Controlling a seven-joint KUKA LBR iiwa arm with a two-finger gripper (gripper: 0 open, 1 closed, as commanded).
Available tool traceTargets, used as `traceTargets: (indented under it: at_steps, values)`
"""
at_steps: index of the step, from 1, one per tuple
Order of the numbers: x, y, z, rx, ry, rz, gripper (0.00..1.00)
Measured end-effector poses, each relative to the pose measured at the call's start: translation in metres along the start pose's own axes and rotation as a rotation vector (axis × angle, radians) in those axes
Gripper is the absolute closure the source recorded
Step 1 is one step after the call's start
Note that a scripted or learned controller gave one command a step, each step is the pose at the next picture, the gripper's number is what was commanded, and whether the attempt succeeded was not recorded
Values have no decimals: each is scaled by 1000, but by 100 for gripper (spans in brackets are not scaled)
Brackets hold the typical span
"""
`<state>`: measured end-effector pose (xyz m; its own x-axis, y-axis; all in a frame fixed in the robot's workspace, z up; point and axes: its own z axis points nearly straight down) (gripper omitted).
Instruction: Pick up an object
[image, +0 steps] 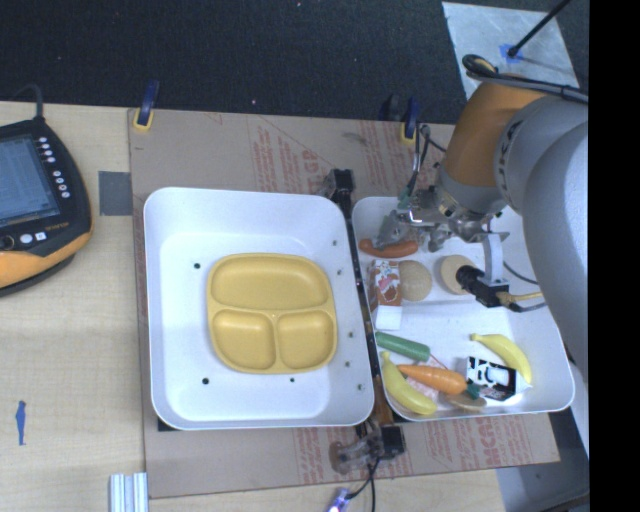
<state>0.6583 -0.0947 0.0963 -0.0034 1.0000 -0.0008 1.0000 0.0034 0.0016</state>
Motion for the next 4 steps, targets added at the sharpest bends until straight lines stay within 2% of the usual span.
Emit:
traceTargets:
  at_steps: [3,4]
  values:
    - [-8,1,-1,-4,2,1,0]
    - [-2,0,0,0,2,1,0]
